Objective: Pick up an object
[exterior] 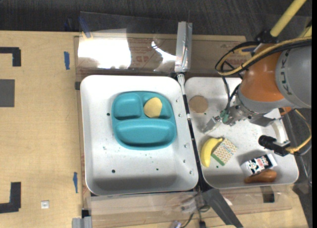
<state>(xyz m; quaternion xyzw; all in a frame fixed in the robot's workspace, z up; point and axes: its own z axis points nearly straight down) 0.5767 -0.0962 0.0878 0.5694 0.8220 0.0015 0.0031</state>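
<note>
In the right bin (292,172), my gripper (217,121) hangs low over the middle of the floor, reaching in from the right under the grey arm with its orange band (262,81). Just below it lie a yellow banana (209,150) and a checkered cracker-like piece (224,152), side by side and touching. A flat brown disc (198,104) rests up-left of the gripper. At the front right corner stand a small white and blue carton (258,163) and a brown sausage-shaped item (262,175). Nothing is visibly held.
The left bin (99,162) carries a teal divided plate (143,133) with a yellow round fruit (152,107) in its upper right compartment. Cables (233,56) loop behind the right bin. A black part (270,142) juts from the arm near the carton.
</note>
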